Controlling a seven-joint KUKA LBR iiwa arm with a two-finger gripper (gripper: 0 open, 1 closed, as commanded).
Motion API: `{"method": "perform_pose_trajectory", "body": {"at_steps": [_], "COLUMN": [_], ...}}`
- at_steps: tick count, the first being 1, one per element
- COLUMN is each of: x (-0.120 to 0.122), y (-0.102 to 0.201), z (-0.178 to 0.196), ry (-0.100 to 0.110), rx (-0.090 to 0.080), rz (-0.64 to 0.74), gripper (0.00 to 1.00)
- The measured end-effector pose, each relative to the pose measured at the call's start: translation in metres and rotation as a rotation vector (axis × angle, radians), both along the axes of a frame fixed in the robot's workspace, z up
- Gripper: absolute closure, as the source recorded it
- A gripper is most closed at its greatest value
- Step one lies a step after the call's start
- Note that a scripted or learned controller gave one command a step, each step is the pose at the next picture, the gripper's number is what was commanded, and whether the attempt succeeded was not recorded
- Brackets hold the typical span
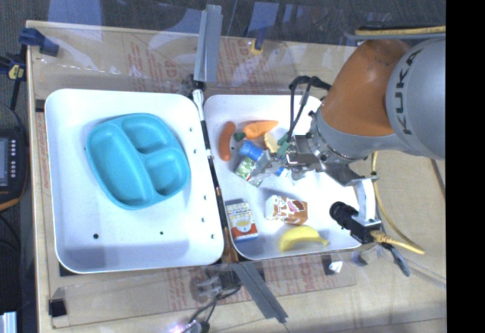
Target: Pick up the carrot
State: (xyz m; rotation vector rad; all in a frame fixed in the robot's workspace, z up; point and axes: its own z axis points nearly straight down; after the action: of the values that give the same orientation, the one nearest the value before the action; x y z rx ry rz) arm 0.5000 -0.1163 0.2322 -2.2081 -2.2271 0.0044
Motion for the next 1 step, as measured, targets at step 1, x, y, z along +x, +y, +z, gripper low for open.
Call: {"method": "perform_pose_trajectory", "body": {"at_steps": [1], "x": [0.0536], "y": [-0.0757], "z": [-0.0281], "ry": [-0.002], "rx": [-0.001], "rz": [0.074], "gripper": [0.00]}}
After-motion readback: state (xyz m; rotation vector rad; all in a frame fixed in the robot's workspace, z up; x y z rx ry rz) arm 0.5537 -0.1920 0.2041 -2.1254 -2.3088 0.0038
